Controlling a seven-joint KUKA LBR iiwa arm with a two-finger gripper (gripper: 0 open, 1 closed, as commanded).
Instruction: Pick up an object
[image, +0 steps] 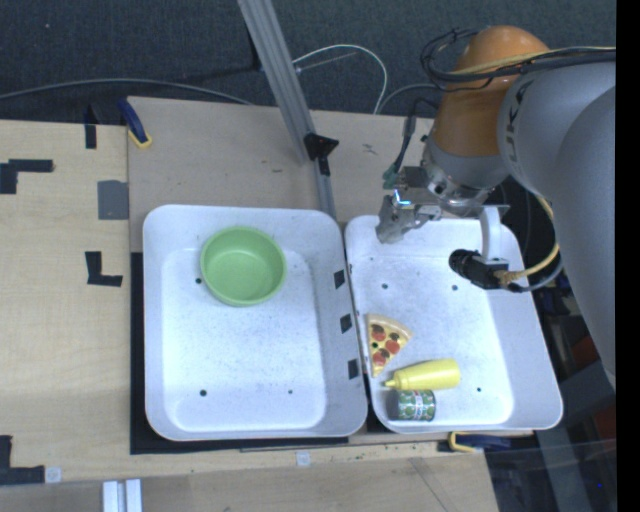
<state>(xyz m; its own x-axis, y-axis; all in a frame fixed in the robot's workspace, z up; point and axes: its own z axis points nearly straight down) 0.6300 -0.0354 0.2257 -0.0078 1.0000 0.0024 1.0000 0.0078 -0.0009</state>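
The gripper (398, 226) hangs over the far left corner of the right bin (520, 330), with nothing between its fingers; how far they are spread cannot be told from this slanted view. Below it in the view, toward the near edge of the same bin, lie a toy pizza slice (385, 343), then a yellow squeeze bottle (424, 376) on its side, and just beyond that a small green can (413, 405) touching the bottle, all well apart from the gripper. To the gripper's left, in the left bin (170, 380), sits a green bowl (242, 265), upright.
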